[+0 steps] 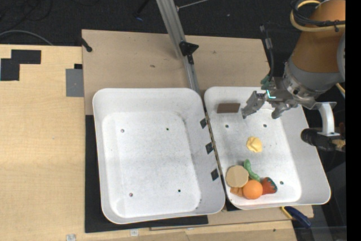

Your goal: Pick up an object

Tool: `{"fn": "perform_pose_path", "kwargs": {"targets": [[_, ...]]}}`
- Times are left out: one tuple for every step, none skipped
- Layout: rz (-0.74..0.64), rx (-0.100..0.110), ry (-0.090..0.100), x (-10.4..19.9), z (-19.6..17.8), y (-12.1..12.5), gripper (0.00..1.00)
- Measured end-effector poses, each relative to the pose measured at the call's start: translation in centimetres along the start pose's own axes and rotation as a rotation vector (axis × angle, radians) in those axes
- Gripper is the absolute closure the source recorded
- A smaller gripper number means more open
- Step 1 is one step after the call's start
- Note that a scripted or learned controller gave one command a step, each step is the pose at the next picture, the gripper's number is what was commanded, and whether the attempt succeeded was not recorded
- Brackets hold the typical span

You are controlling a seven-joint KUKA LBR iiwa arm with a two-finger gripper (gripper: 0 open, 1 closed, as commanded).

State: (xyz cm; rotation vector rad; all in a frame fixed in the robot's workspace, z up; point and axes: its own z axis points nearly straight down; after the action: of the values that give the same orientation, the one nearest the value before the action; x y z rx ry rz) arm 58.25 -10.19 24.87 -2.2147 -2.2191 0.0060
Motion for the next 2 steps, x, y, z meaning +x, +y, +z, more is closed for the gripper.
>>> {"fn": "perform_pose_path", "kwargs": {"targets": [[0.003,-0.005,-0.001,-0.1,-0.2,0.1,0.0],[0.003,0.002,-0.001,-0.6,6.0,0.3,0.0]]}}
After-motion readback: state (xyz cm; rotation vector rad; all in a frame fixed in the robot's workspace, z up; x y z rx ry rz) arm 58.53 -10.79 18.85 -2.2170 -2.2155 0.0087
